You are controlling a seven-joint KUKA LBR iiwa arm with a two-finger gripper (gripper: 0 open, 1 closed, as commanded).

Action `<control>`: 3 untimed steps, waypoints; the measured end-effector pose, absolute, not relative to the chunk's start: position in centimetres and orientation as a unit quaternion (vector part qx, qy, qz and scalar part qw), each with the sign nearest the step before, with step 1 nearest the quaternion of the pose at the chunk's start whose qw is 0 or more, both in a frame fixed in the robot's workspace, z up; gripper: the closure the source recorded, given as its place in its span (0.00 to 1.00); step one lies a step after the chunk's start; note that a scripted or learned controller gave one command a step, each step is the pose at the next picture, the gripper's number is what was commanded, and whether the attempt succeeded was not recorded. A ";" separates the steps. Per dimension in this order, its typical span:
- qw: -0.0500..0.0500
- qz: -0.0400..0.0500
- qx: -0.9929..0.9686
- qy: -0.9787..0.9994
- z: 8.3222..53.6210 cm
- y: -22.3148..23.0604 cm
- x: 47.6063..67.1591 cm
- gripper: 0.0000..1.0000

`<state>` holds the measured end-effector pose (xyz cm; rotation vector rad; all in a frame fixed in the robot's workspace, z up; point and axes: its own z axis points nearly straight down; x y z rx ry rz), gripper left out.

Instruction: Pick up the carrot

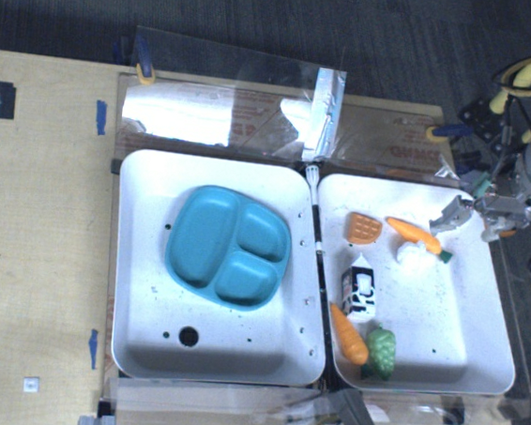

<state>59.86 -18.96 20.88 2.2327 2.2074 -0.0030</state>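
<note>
Counter [28, 229]: pale wood, with black marks near its left edge.
On it: left bin [131, 325] and right bin [486, 362], side by side, touching.

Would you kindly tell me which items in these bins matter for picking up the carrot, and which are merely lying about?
For the job:
- slim orange carrot with green tip, upper part of right white bin
- second stubby orange carrot, near that bin's lower left
- pincer

Lying about:
- blue plastic divided plate, left bin
- orange waffle-patterned piece
- black-and-white object
- green leafy vegetable toy
</note>
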 end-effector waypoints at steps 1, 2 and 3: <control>-0.003 0.001 0.676 0.737 11.1 -21.4 62.9 0.00; 0.000 0.003 0.674 0.739 8.7 -20.1 65.0 0.00; 0.004 0.003 0.673 0.740 9.9 -20.2 65.2 1.00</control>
